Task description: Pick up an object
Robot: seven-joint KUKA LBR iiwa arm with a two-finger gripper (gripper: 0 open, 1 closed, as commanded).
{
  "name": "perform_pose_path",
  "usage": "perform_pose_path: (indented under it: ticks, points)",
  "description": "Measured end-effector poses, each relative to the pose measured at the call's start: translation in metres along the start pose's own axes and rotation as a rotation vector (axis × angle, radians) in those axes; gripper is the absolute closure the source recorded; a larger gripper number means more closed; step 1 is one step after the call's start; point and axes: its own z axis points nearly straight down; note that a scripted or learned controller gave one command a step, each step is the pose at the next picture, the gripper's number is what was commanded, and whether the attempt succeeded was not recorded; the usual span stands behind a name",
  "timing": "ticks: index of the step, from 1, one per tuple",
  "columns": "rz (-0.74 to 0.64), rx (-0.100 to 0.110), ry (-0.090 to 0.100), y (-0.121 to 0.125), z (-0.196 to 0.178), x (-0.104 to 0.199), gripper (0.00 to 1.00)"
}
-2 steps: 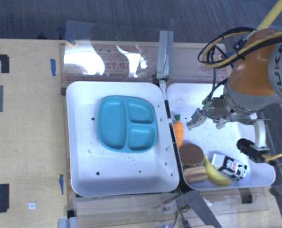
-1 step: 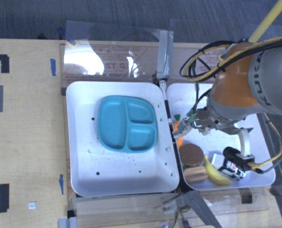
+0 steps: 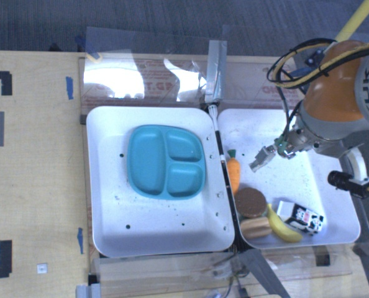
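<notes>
On the counter [image 3: 29, 166] stand two white bins: the left bin [image 3: 104, 222] carries a blue divided plate [image 3: 166, 161], and over the right bin [image 3: 333, 203] hangs the arm [image 3: 337, 98], its gripper [image 3: 262, 158] above the bin's bare floor, holding nothing. Whether the fingers are apart or together I cannot tell. Along the right bin's left and near sides lie a carrot [image 3: 233, 171], a brown round block [image 3: 250, 202], a banana [image 3: 280, 226] and a small white toy car [image 3: 304, 217].

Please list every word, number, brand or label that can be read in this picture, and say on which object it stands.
"KU": grey letters, cut off by the picture's edge, on the arm beside its orange band.
Small white box in the right bin: dark and red print, too blurred to read.
Clear sheet behind the bins: faint reddish print, not readable.
</notes>
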Motion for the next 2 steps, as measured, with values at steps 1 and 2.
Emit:
perform_pose_path:
  ticks: [1, 2]
  points:
    - [0.043, -0.004, -0.001, -0.061, 0.097, -0.016, 0.0]
    - [0.231, -0.004, 0.0, -0.019, 0.097, -0.022, 0.0]
